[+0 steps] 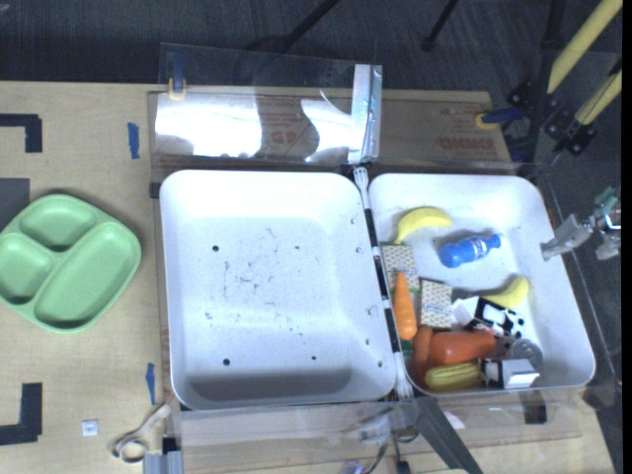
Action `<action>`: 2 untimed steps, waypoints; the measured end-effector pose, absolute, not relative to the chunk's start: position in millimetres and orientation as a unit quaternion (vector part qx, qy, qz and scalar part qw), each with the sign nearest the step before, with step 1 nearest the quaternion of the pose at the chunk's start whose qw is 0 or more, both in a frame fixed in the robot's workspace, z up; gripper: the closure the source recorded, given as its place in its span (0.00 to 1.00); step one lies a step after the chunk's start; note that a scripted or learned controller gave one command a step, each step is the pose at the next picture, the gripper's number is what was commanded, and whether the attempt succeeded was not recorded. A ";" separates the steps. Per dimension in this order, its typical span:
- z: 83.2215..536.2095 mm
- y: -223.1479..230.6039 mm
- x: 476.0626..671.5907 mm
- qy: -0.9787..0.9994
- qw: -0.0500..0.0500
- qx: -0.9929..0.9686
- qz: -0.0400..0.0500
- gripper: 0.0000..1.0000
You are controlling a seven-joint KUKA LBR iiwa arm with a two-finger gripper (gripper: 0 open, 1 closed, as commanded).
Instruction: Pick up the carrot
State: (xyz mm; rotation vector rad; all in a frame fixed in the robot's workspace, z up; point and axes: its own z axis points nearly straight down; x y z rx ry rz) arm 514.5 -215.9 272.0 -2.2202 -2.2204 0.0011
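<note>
Orange carrot (405, 307) is lying in the right bin (563, 304), hard against its left wall, lengthwise with one end pointing toward the far side and the other toward the near side. Its near end is touching a larger red-orange item (456, 345), which is crowding it from the right and below. A patterned card (399, 258) is sitting just beyond the carrot's far end, and a second patterned card (434, 302) is lying just beside it on the right. A yellow piece (449, 375) is resting against the near wall, under the red-orange item. Further right, a black-and-white object (494, 316) and a small grey and white box (513, 371) are sitting close together. A blue bottle (467, 249) is lying on its side in the middle of the bin, with a banana (423, 222) beyond it and another yellow item (512, 290) nearer. The left bin (262, 284) is standing just beside the right one. A green divided plate (67, 262) is resting on the wooden bench (79, 136), well apart on the left.
</note>
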 end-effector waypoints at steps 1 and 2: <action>281.1 -216.2 514.5 -0.707 0.001 -0.707 0.000 1.00; 350.4 -179.6 524.2 -0.673 0.000 -0.740 0.001 1.00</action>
